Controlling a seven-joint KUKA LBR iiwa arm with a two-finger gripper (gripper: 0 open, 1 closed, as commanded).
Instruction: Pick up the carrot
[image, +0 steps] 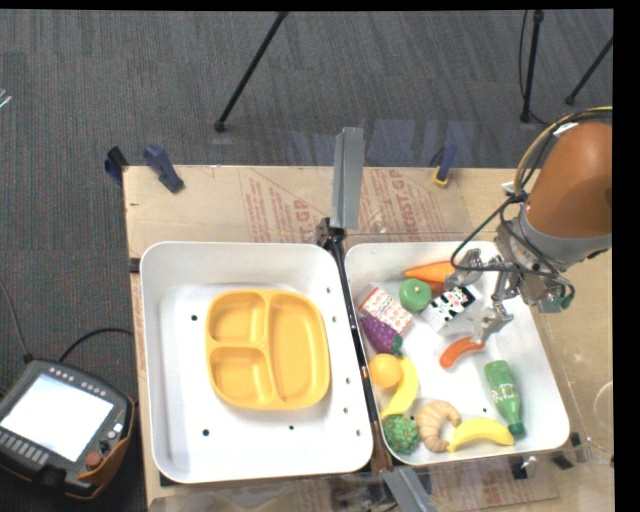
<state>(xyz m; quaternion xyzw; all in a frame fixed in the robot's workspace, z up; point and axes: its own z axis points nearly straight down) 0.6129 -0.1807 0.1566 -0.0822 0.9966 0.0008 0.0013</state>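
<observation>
Over right bin (552, 360): claw (497, 318), opening indiscernible, beside sausage (460, 351), risking wrong pick—carrot (431, 271) apart, crowded by green apple (415, 295).

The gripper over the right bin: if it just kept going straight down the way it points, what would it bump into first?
Probably the red sausage, which lies just below the gripper, or the black-and-white carton beside it. Depth is hard to judge from this slanted view. The carrot lies further back, off that line.
</observation>
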